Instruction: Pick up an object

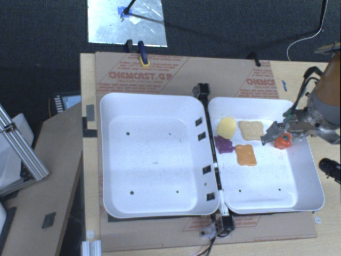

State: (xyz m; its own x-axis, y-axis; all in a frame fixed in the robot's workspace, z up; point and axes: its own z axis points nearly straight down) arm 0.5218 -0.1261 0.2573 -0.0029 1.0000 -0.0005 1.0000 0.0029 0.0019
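Two white bins sit side by side on your bench: the left bin (154,159) and the right bin (266,191). You'll find every loose object in the right one, gathered in its upper half. A yellow round piece (227,127) lies near the divider, with a purple piece (224,145) just below it and touching or nearly so. A pale tan flat piece (251,129) sits to the right of the yellow one, and an orange flat piece (245,155) lies below that.

Your gripper (278,136) reaches in from the right, low over the right bin's upper right area. A small orange-red object (283,140) sits right at its tips, partly covered by the grey metal. You can't tell from this angle whether that object is between the fingers or merely beside them. The tan piece lies just left of the tips, the orange flat piece below and left.
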